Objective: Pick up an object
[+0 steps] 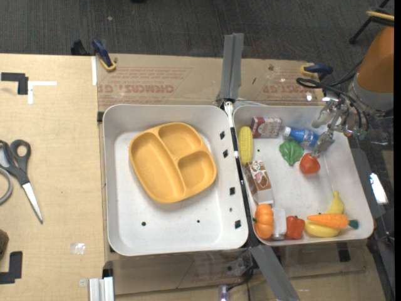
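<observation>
Over the upper right corner of the right-hand shallow white bin [360, 174], the two-finger metal gripper [326, 140] hangs from the grey arm with its orange band [380, 61]. Its thin fingers [321, 144] appear slightly parted with nothing between them, though their outline is small and somewhat blurred. Directly below the fingertips lies a red round tomato-like toy [309, 163], just beside a green leafy toy [291, 151]. A blue and white bottle [301, 134] lies just left of the gripper, next to a small red and white carton [267, 127] at the bin's top edge. Along the left wall of that bin sit a yellow ear of corn [245, 143], a brown and white rectangular packet [259, 179], an orange pumpkin toy [264, 221] and a red block-shaped toy [294, 227]. A yellow banana [328, 221] and an orange carrot [329, 219] rest together at the lower right corner. The left-hand white bin [119, 224] holds a yellow three-compartment plastic plate [173, 162]. Grey-handled scissors [22, 174] lie on the wooden bench [56, 231], well apart to the left.
</observation>
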`<state>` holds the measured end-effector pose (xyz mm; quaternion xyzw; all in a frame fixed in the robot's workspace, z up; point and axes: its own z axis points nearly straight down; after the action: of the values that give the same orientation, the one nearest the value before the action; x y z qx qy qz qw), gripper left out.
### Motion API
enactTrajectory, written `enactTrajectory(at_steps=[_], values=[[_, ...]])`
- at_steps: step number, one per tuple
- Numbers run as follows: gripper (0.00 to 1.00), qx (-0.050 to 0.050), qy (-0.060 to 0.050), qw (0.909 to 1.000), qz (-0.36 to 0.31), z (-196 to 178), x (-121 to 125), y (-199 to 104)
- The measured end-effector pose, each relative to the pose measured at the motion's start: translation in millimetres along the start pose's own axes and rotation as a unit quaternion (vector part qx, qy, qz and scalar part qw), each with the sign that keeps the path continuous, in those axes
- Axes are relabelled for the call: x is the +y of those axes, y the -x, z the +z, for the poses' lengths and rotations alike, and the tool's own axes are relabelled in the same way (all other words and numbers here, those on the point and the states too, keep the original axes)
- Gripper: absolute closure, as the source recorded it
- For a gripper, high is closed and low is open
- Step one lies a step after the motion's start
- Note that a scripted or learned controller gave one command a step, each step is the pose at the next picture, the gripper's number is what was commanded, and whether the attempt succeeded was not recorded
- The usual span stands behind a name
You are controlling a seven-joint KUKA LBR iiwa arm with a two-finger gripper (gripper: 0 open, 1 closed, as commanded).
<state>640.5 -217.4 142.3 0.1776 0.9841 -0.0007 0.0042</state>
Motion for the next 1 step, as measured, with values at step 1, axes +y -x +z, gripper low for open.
enactTrajectory(at_steps=[1], values=[[0.00,0.002,0.000,0.9997,0.024,48.7,41.6,-57.4]])
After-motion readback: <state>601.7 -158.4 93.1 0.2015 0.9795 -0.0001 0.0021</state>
